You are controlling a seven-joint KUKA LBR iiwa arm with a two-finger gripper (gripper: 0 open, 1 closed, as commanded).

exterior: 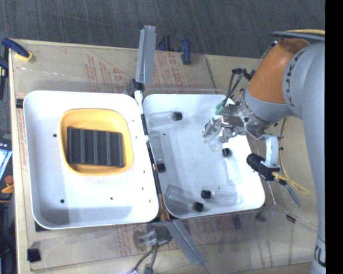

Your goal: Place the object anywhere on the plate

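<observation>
A yellow plate (97, 119) with a dark ridged insert (95, 147) lies in the left white bin (40, 198). Several clear vials with black caps lie in the right bin (188, 153): one near the back left (163, 118), one along the left wall (156, 152), one right of centre (231, 167), and two near the front (177, 197) (224, 198). My gripper (216, 135) hangs over the right bin's back right area, just above and left of the right-of-centre vial. Something clear blurs around its tip, and I cannot make out what it is.
The grey arm with its orange band (274, 73) reaches in from the right over the right bin's edge. A metal bracket (146, 53) stands behind the bins, with clamps (186, 50) on the bench's back edge. Cables (283, 178) trail by the right bin's right side.
</observation>
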